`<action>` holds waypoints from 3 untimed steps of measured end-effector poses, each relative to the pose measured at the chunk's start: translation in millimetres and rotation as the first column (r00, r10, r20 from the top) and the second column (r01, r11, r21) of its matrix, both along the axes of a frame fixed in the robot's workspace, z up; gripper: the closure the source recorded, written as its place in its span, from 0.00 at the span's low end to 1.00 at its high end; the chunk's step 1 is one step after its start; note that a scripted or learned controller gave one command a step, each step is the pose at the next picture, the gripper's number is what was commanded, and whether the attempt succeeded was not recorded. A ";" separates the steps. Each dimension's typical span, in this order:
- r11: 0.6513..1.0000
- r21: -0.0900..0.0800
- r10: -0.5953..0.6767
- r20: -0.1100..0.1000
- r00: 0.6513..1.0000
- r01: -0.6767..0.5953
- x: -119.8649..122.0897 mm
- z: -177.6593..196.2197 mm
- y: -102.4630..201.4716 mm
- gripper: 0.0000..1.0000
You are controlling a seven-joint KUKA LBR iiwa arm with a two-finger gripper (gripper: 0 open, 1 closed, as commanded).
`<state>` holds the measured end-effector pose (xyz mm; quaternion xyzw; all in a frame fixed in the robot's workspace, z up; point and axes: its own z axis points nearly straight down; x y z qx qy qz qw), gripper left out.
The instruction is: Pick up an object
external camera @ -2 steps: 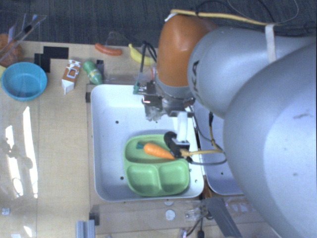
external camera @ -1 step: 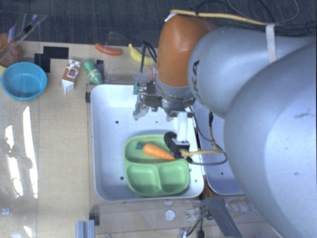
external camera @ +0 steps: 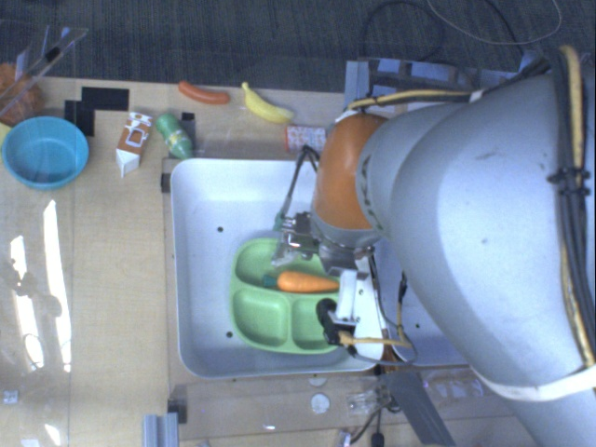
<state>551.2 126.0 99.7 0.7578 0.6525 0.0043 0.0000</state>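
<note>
— Where was the carrot?
— The carrot [external camera: 307, 282] lay on its side on the green divided plate [external camera: 265, 324], in the plate's upper part and toward its right edge.
— And the gripper?
— The gripper [external camera: 296, 238] hung close by the carrot, over the plate's far rim. I could not tell whether it was open or closed, nor whether it had hold of anything.
— Where did the plate sit?
— In the white bin [external camera: 191, 250], nearer its right wall. The grey arm [external camera: 484, 212], with its orange band [external camera: 343, 184], reached in from the right above it.
— Anything outside the bin?
— On the bench [external camera: 102, 324], beyond the bin's far edge, a green bottle [external camera: 174, 134] stood just beside a small carton [external camera: 133, 144], with a blue bowl [external camera: 45, 152] further left. Behind them lay a red sausage [external camera: 203, 93] and a banana [external camera: 266, 106], near each other.
</note>
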 end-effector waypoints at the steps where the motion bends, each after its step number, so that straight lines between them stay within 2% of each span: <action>1: 0.870 -0.015 0.493 0.026 0.870 -0.493 -13.8 -2.8 107.4 0.00; 2: 0.958 -0.005 0.288 0.001 0.958 -0.288 -24.8 254.9 87.0 0.00; 3: 0.832 -0.005 0.555 -0.007 0.832 -0.555 -52.8 66.9 41.5 0.00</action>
